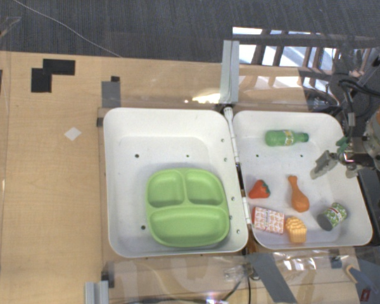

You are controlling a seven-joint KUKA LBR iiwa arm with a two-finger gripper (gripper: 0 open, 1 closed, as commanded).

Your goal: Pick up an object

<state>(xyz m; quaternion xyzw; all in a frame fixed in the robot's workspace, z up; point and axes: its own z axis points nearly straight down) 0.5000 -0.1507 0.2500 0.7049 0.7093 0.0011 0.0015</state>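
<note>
A light wooden bench [44, 189] is seen at the left, with black square markings near its far edge. Two shallow white bins are set side by side on it. In the left bin [123, 144] a green divided plate [187, 208] is laid toward the near side, with two small compartments above one long one.

In the right bin [253, 128] several small objects are scattered, well apart from the plate. A red strawberry [259, 189] is found near the bin's left wall, and below it a red-and-white patterned packet [268, 220] is laid just beside a yellow ridged piece [296, 229]. A green bottle [286, 138] is laid on its side toward the far wall. An orange drumstick-shaped piece [297, 194] is placed near the middle, and a dark can with a green label [332, 216] is tipped at the near right.

The gripper [332, 160] is seen over the bin's right side. Whether its claw is spread or closed cannot be told; nothing is seen between it.
</note>
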